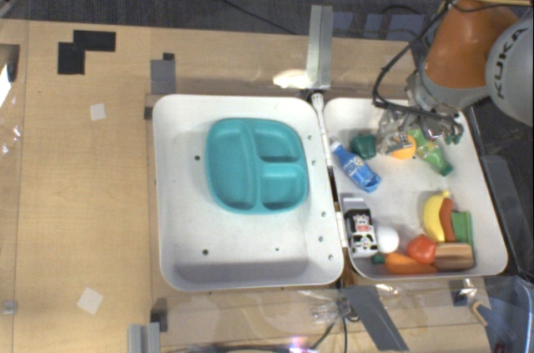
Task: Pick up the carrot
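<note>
Orange and tapered, the plastic carrot (402, 264) lies at the near edge of the right white bin (486, 176), just beside a red toy pepper (421, 248) and a brown wooden block (453, 257). My pincer (410, 136) hangs well apart from it at the bin's far end, above a small orange-yellow toy piece (404, 148) and a dark green toy (363, 146). Whether my pincer is apart or together I cannot tell.
</note>
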Controlling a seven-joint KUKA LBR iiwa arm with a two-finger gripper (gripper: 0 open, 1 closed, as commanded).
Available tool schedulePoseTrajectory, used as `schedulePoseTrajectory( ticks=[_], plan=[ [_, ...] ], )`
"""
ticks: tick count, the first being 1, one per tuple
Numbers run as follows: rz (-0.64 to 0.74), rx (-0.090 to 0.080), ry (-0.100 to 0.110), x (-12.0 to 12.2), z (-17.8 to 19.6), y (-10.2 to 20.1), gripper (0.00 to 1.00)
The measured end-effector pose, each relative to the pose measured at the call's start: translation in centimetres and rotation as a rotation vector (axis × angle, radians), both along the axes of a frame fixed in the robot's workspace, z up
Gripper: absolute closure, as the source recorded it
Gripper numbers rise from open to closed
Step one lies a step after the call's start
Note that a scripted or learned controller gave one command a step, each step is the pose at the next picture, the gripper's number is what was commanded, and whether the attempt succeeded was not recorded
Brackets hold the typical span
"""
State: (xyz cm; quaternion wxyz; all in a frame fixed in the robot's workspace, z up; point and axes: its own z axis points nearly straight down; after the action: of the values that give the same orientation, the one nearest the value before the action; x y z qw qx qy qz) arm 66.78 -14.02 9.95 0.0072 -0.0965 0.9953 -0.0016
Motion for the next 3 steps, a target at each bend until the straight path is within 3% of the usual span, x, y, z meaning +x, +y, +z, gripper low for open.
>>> schedulePoseTrajectory(
  ticks=[1,2,3],
  plan=[
    [0.452,-0.015,-0.003,-1.4,2.3,3.1,1.0],
    [0.727,-0.011,0.004,-6.2,6.6,-5.9,1.0],
    [0.731,-0.008,0.005,-6.1,6.5,-5.5,0.0]
  ],
)
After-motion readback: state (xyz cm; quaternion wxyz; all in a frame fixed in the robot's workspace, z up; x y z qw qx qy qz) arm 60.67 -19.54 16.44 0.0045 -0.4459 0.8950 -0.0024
